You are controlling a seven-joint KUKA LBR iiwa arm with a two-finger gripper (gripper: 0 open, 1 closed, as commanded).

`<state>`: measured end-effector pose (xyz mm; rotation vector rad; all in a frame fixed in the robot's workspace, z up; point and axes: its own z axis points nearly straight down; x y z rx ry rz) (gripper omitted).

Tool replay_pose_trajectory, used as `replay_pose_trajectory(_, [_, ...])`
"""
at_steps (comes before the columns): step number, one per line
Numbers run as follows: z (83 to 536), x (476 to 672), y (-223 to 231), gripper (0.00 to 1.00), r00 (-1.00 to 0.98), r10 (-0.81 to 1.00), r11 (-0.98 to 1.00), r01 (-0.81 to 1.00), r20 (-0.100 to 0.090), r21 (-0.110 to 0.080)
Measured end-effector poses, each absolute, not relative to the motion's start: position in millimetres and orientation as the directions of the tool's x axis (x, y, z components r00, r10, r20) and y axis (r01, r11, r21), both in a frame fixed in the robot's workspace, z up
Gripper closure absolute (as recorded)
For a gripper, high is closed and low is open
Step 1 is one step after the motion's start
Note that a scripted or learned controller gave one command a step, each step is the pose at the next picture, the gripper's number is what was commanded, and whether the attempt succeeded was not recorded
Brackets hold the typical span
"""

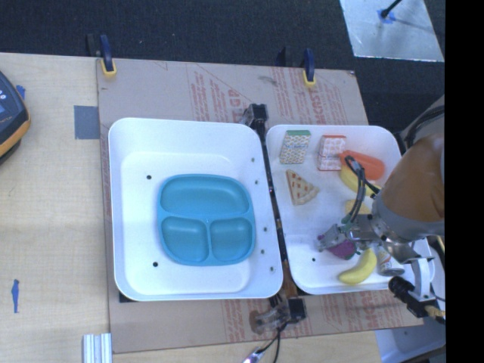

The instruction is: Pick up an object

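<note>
Purple toy in right bin, beside banana, gripper upon it; whether it is gripped, cannot tell; best to seat low, close squarely, lift straight, sparing neighbours.

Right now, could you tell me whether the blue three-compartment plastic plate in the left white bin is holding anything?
Empty. The blue three-compartment plastic plate shows bare blue in all its compartments; it lies flat in the left white bin.

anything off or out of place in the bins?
Nothing stands out. Blue tray sits flat in the left bin. Right bin holds toy food lying loose, none spilled out: banana, waffle slice, two small boxes. Tool is low over a purple item.
</note>
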<state>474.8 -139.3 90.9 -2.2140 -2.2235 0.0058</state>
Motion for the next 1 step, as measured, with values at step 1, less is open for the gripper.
replay_pose_trajectory(1, [101.4, 475.5, -139.8, 1.00, -0.008, 1.000, 0.008, 1.000, -0.001, -0.005])
